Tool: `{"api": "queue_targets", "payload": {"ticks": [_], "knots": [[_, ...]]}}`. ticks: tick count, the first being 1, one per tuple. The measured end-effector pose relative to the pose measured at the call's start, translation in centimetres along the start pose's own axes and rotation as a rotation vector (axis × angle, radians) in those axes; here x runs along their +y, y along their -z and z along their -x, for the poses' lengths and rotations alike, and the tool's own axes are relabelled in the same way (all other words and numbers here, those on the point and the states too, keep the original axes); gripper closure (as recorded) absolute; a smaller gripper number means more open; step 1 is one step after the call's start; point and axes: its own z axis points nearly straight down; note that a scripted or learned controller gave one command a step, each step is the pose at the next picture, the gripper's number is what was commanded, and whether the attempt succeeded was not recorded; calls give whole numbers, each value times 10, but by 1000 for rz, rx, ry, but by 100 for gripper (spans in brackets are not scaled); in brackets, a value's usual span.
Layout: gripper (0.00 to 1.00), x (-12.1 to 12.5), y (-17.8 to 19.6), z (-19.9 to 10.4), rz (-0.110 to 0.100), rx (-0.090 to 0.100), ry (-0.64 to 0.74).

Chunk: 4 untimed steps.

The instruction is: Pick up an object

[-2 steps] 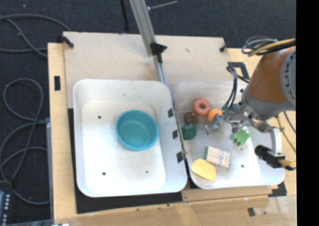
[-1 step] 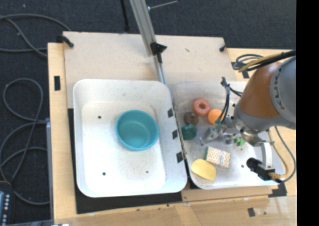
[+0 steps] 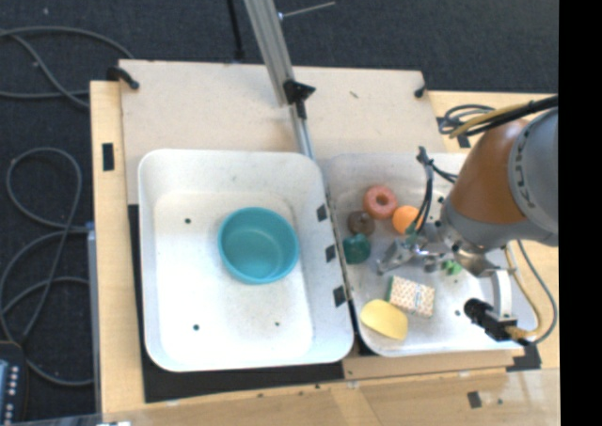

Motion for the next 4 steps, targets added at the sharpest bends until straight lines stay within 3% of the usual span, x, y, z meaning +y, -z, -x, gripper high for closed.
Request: {"api": "queue_targets", "payload": {"ticks": [1, 3, 4], "knots": [[100, 1, 11, 0, 4, 2, -5], [100, 2, 110, 7, 9, 0, 6], [100, 1, 105, -44, 2, 3, 9]]}}
